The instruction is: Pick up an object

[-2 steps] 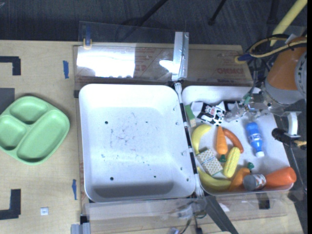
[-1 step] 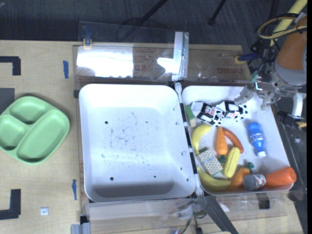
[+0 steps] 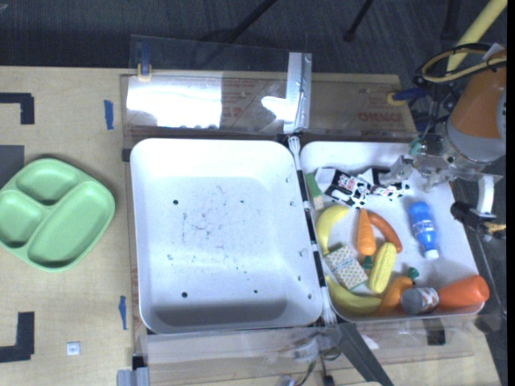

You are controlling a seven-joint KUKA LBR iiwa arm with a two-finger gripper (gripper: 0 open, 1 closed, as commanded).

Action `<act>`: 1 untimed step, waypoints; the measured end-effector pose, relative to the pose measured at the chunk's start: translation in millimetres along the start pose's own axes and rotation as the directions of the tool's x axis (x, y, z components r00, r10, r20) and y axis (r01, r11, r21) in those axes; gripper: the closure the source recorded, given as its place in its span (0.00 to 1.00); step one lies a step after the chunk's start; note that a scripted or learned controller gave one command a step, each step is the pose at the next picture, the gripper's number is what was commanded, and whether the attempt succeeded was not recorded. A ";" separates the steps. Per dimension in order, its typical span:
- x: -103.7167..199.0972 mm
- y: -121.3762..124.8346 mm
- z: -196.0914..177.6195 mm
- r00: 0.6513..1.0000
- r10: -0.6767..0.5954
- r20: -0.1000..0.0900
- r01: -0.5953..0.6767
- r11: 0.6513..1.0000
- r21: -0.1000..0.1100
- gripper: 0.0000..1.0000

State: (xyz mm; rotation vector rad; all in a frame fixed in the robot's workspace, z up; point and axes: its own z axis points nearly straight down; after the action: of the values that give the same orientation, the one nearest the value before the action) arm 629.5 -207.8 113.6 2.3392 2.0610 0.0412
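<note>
The right white bin [image 3: 459, 244] holds a pile of toy food. A yellow banana [image 3: 328, 223] curves along its left side, with an orange carrot [image 3: 364, 233] and a corn cob [image 3: 382, 267] beside it. Standing apart to the right is a blue bottle [image 3: 422, 228]. A black-and-white patterned piece [image 3: 356, 186] lies at the bin's back. At the front right lies a large orange piece [image 3: 463, 292] next to a grey lump [image 3: 417, 299]. My gripper [image 3: 420, 165] hangs over the bin's back right corner, above the pile and apart from it, and nothing shows in it.
The left white bin [image 3: 217, 232] sits beside the right one, their rims touching. A green divided plate [image 3: 52, 211] rests on the bench at far left. A clear panel [image 3: 217, 95] stands behind the left bin. Cables and the arm's body [image 3: 483, 119] crowd the right edge.
</note>
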 end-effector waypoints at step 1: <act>-9.1 -14.4 -20.8 0.998 -0.067 0.003 0.067 0.997 0.031 0.00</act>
State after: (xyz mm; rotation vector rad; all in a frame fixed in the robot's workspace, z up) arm 613.3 -215.0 133.9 2.2830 2.1521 0.0037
